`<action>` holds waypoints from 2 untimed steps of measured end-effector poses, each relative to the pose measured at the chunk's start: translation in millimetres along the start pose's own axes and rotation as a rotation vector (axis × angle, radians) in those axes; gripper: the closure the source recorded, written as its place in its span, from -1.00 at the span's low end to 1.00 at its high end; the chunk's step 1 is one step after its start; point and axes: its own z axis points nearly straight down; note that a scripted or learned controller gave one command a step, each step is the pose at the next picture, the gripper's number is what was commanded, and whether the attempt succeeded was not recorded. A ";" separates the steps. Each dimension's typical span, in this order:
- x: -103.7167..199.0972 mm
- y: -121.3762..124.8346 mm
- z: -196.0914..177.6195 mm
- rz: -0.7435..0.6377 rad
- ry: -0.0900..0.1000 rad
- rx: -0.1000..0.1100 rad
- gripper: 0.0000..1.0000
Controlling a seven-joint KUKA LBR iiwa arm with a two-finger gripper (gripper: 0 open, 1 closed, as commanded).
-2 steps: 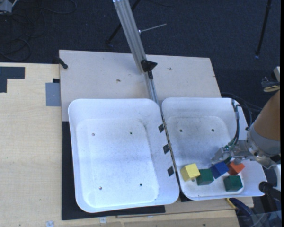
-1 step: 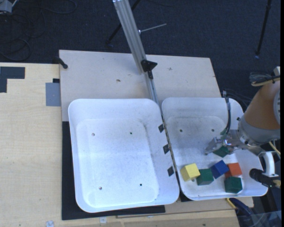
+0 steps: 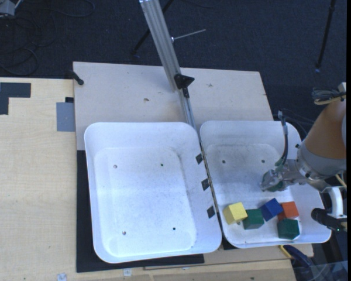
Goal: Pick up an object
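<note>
Blocks are the candidates: yellow block [image 3: 234,212], dark green block [image 3: 253,219], blue block [image 3: 272,208], orange block [image 3: 289,209] and a second green block [image 3: 288,229], all clustered at the near end of the right bin [image 3: 245,139]. They look like small rigid cubes, probably wood or foam, so light, stiff and not fragile; flat faces should give decent friction, low slip risk. Best grab is across two opposite flat faces, fingers square to them. Yellow block is the easiest target since its left side is open; its right side sits just beside the dark green one, so go across its near and far faces. Blue and orange look touching or nearly so, with little finger room between them; the second green block sits near the bin's near wall, awkward clearance. Gripper [image 3: 273,183] sits low over the right bin, just far of the blue block, nothing visible between its fingers; the view is too blurred there, so I cannot tell whether it's parted or closed. Left bin [image 3: 105,139] holds nothing to pick. A metal rail [image 3: 164,40] runs away from the bins' divide on the far side, well clear of the work.
</note>
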 end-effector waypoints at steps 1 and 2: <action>-2.8 11.0 8.8 -0.005 -0.005 -0.013 1.00; 55.7 56.7 9.4 -0.007 -0.007 -0.017 1.00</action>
